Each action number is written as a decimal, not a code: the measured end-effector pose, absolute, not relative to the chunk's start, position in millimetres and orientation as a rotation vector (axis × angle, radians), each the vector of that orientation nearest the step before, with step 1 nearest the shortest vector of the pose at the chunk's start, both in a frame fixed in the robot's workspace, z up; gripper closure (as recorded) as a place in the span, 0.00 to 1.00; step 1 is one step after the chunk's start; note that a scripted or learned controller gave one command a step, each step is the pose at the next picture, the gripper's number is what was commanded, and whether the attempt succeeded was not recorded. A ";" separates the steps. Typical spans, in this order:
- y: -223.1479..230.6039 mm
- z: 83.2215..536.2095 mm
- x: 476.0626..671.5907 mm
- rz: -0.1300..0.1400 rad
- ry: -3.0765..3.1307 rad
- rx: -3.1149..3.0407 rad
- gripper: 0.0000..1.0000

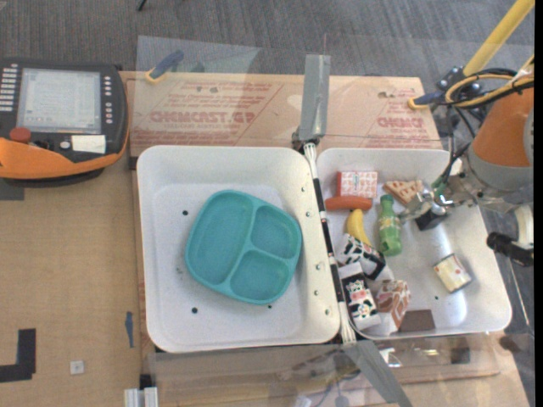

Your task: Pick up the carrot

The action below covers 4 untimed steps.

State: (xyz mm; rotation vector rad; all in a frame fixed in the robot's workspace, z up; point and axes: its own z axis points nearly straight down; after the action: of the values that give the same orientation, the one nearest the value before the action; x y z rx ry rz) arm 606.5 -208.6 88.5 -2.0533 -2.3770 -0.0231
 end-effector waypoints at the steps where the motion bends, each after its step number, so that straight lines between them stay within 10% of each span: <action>1: -176.3 92.2 581.7 -0.001 -2.401 -2.026 0.00; 2: -169.1 87.0 583.5 -0.001 -2.537 -1.859 0.00; 3: -169.3 98.7 585.5 -0.005 -2.541 -1.863 1.00; 4: -109.3 211.6 565.2 -0.002 -2.709 -1.598 1.00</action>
State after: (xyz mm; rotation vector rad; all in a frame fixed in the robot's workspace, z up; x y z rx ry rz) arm 565.2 -109.3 211.6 -1.5979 -2.7094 -0.0024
